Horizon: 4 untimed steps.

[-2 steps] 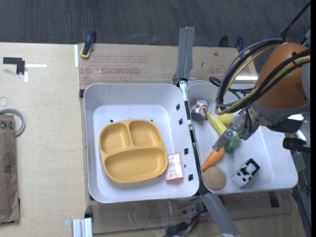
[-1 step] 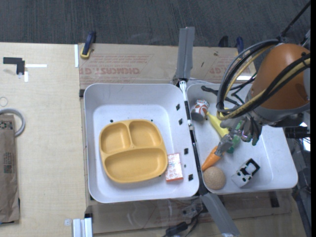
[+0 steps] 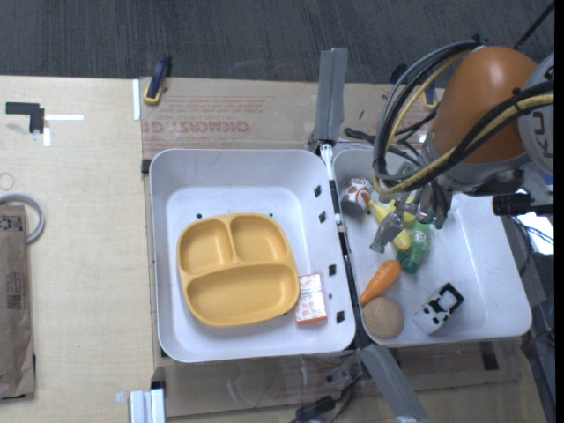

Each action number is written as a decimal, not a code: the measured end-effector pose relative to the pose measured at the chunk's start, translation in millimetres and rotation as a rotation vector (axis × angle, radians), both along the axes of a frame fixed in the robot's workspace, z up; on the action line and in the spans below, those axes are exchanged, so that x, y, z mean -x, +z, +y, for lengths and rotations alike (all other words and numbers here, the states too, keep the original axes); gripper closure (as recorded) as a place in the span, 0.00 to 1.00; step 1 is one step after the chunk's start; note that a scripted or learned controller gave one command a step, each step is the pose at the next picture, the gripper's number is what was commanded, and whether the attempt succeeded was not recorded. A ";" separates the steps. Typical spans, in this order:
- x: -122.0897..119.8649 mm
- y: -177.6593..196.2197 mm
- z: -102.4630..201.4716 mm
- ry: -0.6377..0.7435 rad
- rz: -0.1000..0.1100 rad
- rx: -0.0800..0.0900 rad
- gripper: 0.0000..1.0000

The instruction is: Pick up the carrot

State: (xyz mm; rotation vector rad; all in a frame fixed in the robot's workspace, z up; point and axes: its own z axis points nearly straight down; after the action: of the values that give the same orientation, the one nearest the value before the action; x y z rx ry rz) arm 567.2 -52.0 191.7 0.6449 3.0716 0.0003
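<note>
The orange carrot [image 3: 381,280] lies in the right bin [image 3: 493,271], near its left wall, tip pointing toward the lower left. My gripper [image 3: 388,233] hangs a little above and behind the carrot's thick end, over a cluster of yellow and green toy food [image 3: 412,245]. Nothing shows in the gripper, and the carrot rests on the bin floor, apart from it. The arm's orange band and cables cover the bin's back right part.
A round tan item [image 3: 383,317] sits just in front of the carrot, with a black-and-white object [image 3: 438,307] to its right. A red-and-white item [image 3: 356,193] lies at the back left. The left bin [image 3: 167,263] holds a yellow divided plate [image 3: 238,269] and a small red box [image 3: 310,300].
</note>
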 end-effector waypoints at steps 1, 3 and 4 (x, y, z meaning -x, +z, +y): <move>51.2 -0.2 0.3 0.320 0.002 0.000 0.00; 40.5 -99.7 -54.2 0.484 0.000 0.001 0.00; -6.7 0.5 -13.0 0.652 -0.002 0.001 0.00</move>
State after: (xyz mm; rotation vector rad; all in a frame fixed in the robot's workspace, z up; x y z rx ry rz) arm 573.9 -65.0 192.3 -0.3729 3.1148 0.0003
